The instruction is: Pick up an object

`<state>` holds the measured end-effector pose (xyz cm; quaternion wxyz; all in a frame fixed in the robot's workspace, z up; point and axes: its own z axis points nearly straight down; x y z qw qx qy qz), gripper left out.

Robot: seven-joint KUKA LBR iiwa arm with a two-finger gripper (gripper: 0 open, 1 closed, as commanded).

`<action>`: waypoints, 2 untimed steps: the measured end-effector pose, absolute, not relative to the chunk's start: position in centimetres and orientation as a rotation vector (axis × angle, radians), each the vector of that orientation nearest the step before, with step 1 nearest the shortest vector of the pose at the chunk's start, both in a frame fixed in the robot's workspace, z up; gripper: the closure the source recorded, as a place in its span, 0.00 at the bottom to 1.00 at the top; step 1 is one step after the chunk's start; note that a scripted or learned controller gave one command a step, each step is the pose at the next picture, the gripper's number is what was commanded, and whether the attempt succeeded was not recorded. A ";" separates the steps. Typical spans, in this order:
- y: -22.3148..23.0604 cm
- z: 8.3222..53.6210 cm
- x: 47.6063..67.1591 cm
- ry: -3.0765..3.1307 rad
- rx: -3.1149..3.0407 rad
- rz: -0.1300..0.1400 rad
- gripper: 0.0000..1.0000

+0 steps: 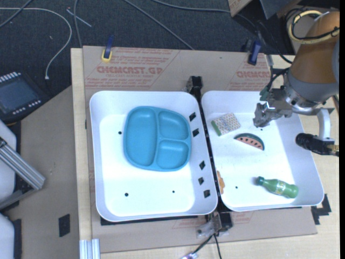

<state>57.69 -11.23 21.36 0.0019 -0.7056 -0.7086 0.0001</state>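
The right bin (302, 196) holds three things. A small green and speckled-grey packet (225, 123) lies at its upper left. A watermelon slice toy (249, 142) rests near the middle. A green bottle (277, 187) lies on its side at the lower right. My gripper (262, 117) hangs over the upper part of this bin, just up and right of the watermelon slice, with nothing visibly between its fingers.
A blue divided plate (157, 138) lies in the left bin (108, 161). A black divider with clips (200, 144) runs between the bins. Blue clamps (254, 52) hold the cardboard base at the back. Cables trail on the floor beyond.
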 end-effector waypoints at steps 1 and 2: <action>-5.9 21.6 57.2 -2.226 -2.212 -0.002 1.00; -1.0 21.3 54.5 -2.223 -2.213 0.001 1.00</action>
